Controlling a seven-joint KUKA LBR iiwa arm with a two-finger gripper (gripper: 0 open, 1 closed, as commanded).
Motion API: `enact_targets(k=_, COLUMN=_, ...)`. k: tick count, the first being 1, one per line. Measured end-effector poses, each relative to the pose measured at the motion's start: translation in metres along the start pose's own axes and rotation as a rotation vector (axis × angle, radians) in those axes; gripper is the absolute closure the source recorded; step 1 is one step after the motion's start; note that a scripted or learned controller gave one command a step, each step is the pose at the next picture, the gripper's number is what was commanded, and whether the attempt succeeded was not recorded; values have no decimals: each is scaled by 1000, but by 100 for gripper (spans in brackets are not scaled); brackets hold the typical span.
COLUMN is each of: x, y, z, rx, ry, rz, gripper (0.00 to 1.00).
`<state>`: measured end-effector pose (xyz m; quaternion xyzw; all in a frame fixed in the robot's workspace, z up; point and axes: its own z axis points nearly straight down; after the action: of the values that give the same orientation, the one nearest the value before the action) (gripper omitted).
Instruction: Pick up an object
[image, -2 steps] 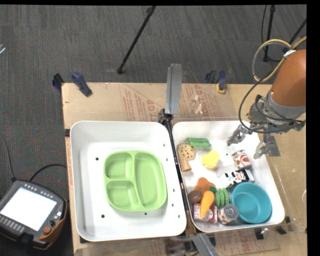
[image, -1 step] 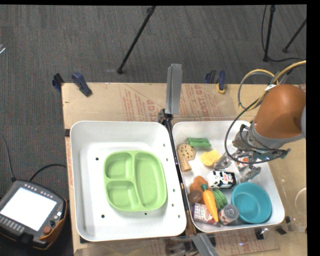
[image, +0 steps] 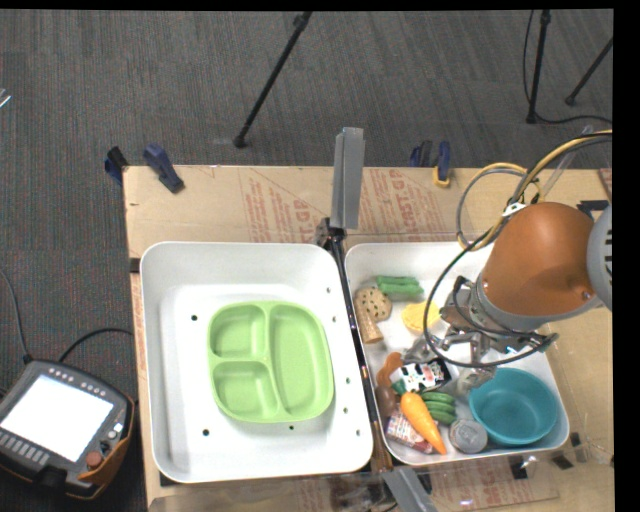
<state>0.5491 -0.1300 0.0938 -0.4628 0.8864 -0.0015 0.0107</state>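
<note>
My gripper (image: 466, 350) hangs under the orange wrist band (image: 535, 262), low over the middle of the right bin (image: 452, 256). Just left of it lie a yellow piece (image: 414, 318) and a black-and-white toy (image: 420, 375). A teal bowl (image: 513, 406) sits just below and to its right. Also in this bin are a green bean bundle (image: 398, 287), a speckled cookie (image: 372, 303), a carrot (image: 422, 420), a green pod (image: 439, 405), a grey can (image: 467, 436) and a small packet (image: 400, 431). The wrist hides whatever lies directly beneath it.
The left bin (image: 165, 300) holds a light green divided plate (image: 270, 360). A grey post (image: 347, 190) stands at the far end of the wall between the bins. Cables (image: 480, 200) loop above the wrist. A tablet (image: 60, 420) lies on the floor at left.
</note>
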Motion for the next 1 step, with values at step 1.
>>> enact_targets(k=1, x=5, y=55, z=-2, rx=2, ry=7, rz=72, gripper=0)
